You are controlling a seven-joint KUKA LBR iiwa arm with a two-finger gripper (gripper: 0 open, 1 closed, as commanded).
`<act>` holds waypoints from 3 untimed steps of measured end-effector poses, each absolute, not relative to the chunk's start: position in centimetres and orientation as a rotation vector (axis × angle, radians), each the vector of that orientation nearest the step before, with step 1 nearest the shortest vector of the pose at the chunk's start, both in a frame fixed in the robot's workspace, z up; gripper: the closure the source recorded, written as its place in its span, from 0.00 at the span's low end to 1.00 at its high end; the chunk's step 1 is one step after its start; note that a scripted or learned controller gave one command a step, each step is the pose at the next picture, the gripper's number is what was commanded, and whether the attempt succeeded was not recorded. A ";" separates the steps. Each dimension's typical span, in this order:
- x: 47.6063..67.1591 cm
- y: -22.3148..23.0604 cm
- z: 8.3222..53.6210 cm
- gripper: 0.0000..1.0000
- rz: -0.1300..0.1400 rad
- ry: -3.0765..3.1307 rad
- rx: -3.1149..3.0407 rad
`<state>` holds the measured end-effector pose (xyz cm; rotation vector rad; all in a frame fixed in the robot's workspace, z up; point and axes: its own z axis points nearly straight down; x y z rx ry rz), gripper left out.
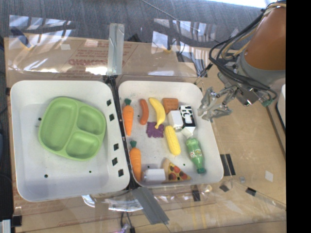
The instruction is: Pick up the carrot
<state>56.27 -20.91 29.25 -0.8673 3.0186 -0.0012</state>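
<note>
Right bin, a shallow white plastic tray, holds two tapered orange carrots along its left wall, while the metal tool hovers open and empty over its right rim.

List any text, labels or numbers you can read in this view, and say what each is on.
Nothing can be read for certain.
Cardboard behind the bins: faint reddish print under the plastic wrap, too blurred to read.
Black-and-white carton in the right bin: bold white marks, too small to make out.
Green bottle: pale label, print too small to read.
Carrots and the other toy foods: no lettering that can be seen.
</note>
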 end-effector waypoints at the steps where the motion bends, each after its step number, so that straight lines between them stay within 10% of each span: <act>1: 54.0 -20.9 25.0 1.00 0.002 2.863 -1.295; 3: 50.1 -21.1 39.1 1.00 -0.014 2.150 -2.284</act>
